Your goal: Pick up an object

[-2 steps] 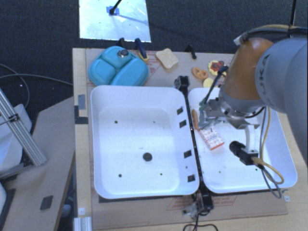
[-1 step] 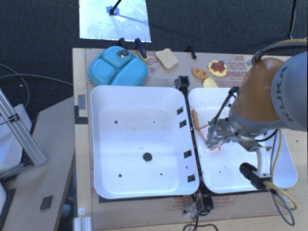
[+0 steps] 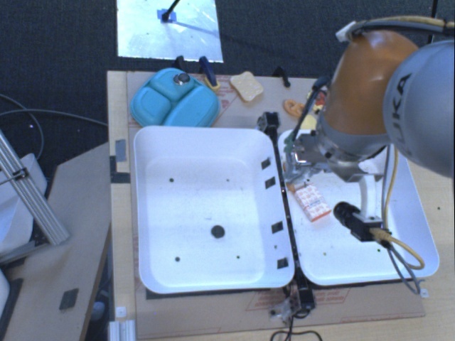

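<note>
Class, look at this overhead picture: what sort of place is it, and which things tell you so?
Probably a robotics lab bench set up for grasping trials. A large grey and orange robot arm reaches over two shallow white bins, cables trail across the bench, and small test items like a blue divided tray lie around.

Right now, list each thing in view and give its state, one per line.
Arm: reaching from the right, low over the right bin.
Right bin: holds a small red-and-white box.
Small red-and-white box: lying flat near the divider.
Left bin: holds one small dark object.
Small dark object: resting on the bin floor.
Blue divided tray: lying behind the left bin.
Bread slice: lying on the bench.
</note>
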### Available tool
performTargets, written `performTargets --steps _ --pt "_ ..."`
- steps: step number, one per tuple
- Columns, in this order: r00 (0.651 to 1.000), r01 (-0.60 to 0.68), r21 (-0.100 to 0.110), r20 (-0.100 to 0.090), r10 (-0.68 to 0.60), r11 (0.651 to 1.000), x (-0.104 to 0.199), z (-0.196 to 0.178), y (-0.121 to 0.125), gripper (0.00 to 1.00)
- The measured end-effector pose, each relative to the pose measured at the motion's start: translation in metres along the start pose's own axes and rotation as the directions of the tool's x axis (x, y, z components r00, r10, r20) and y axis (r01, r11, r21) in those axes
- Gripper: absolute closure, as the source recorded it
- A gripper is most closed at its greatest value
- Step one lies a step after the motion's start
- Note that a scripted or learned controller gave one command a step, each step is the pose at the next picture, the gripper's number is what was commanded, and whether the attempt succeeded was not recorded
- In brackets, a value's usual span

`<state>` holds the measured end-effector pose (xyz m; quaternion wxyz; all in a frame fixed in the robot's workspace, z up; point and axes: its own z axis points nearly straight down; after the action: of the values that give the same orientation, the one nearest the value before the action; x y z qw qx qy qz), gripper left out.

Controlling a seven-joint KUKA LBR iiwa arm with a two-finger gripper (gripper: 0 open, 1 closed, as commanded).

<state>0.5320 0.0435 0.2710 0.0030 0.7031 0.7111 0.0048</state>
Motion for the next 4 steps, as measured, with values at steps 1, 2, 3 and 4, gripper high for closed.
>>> performTargets --steps 1,2,3,4 --pt "1.0 -0.006 0.002 0.001 0.006 1.0 -0.014 -0.071 -0.045 1.0" --pt "1.0 -0.001 0.003 0.0 0.001 1.0 0.038 -0.127 -0.043 1.0" --pt "1.0 -0.006 -0.008 -0.002 0.006 1.0 0.036 -0.257 -0.042 1.0" --pt "1.0 -0.014 0.006 0.004 0.014 1.0 0.001 -0.245 0.002 1.0"
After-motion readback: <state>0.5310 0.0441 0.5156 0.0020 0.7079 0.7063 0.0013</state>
